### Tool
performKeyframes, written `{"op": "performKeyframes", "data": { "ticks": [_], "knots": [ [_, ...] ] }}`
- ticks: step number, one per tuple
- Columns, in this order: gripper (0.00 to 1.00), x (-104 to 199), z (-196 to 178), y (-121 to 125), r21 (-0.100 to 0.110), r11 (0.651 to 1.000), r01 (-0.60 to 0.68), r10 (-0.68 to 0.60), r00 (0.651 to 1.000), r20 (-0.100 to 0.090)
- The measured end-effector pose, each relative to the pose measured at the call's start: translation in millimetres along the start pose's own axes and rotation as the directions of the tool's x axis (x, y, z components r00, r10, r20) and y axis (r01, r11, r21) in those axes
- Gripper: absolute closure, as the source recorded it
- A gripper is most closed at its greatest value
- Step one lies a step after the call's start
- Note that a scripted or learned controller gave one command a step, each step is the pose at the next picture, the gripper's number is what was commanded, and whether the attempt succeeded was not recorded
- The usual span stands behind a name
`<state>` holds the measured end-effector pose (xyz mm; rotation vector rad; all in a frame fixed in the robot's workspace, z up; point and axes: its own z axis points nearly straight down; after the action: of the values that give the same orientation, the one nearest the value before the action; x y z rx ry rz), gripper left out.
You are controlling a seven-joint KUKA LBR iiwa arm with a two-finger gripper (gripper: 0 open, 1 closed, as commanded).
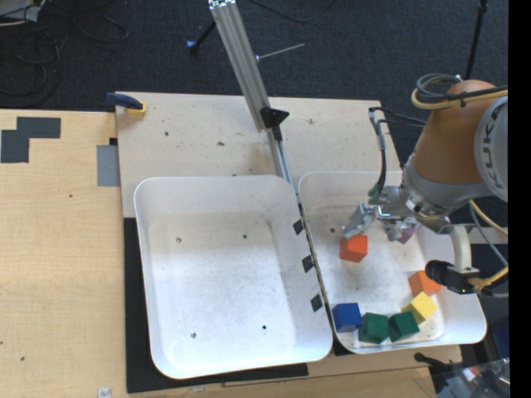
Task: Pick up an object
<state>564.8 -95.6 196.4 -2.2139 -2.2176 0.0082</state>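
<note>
Orange-red, the cube (pixel 354 248) sits just under the jaws (pixel 362 223) in the right bin (pixel 332 191), with the metal fingers reaching leftward from the grey wrist and ending at or just above its top; from this slant I cannot tell whether the jaws are open, closed, or already pinching it, and nothing shows the cube lifted clear of the bin floor. A small purplish block (pixel 403 233) lies just right of the wrist, partly hidden by it. Nearer in the same bin, along its near edge, a cluster rests together: a blue cube (pixel 346 316), two green blocks (pixel 376 327) (pixel 404 325), a yellow block (pixel 423 306) and an orange block (pixel 424 283), all well apart from the red one. The left bin (pixel 220 280) lies beside it on the tabletop (pixel 50 247), and a slanted aluminium rail (pixel 245 65) rises from the far side. The step in hand looks like closing on the orange-red cube, which stands alone and is the easiest target. To do it well, the fingers should straddle two opposite flat faces squarely, come low enough to bite below the top edge, close fully, then rise straight up so the cube does not twist out.
</note>
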Motion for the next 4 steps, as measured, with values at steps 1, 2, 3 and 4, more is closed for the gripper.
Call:
{"op": "performKeyframes", "data": {
  "ticks": [1,2,3,4],
  "knots": [
    [0.0,-1.7,-2.8,0.9,-0.006,1.0,-0.004,0.004,1.0,0.001],
    [0.0,-3.4,47.7,9.5,-0.001,1.0,-0.004,0.004,1.0,0.001],
    [0.0,-2.3,102.1,7.9,0.0,1.0,-0.005,0.005,1.0,0.0],
    [1.0,-4.8,89.4,8.5,-0.003,1.0,-0.013,0.013,1.0,0.001]
  ]
}}
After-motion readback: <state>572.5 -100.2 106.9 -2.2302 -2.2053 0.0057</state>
